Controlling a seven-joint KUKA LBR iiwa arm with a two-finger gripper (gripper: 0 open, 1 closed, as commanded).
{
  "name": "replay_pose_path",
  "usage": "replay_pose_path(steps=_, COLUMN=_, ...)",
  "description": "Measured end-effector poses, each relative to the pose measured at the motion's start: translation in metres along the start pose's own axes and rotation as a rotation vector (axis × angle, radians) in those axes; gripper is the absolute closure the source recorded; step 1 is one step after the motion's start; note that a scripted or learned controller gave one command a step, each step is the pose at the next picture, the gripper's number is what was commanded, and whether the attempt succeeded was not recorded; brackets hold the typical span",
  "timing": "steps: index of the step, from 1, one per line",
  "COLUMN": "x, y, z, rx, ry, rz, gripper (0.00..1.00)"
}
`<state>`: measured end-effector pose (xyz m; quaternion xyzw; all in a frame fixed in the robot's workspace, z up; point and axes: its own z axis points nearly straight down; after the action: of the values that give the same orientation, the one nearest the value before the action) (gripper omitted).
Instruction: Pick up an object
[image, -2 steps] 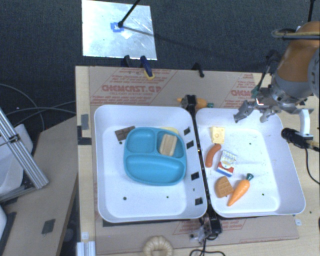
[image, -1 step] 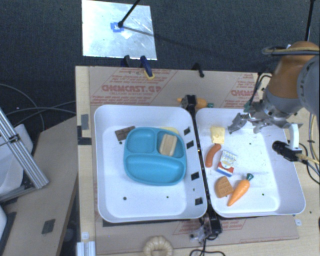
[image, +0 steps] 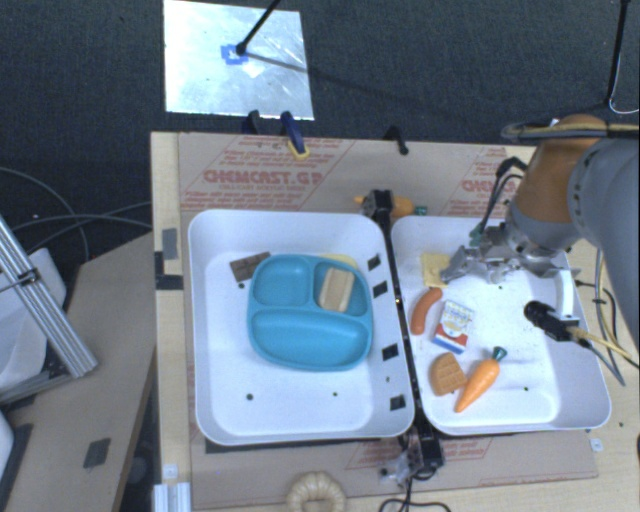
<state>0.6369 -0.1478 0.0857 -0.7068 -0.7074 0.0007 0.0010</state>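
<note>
Gripper (image: 470, 262) hung low in right bin (image: 585, 405), grip state unclear. Yellow slice (image: 434, 267) just left; sausage (image: 426, 309) below-left. Crowding risked a glancing miss or nudging a neighbour.

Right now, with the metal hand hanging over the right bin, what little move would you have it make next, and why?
Probably a short shift toward the sausage, then down. The hand sits over the upper part of the right bin, beside the yellow slice, with nothing visibly between its parts. The sausage lies just below and left of it, apart from the small carton, so it looks like the nearest separate target.
</note>
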Motion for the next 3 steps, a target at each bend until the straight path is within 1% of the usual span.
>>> replay_pose_path(steps=1, x=0.0, y=0.002, z=-0.001, rx=-0.006, ry=-0.001, rz=0.0, gripper=0.0)
replay_pose_path(steps=2, x=0.0, y=0.003, z=-0.012, rx=-0.009, ry=-0.001, rz=0.0, gripper=1.0)
replay_pose_path(steps=3, x=-0.003, y=0.008, z=-0.077, rx=-0.012, ry=-0.002, rz=-0.003, gripper=1.0)
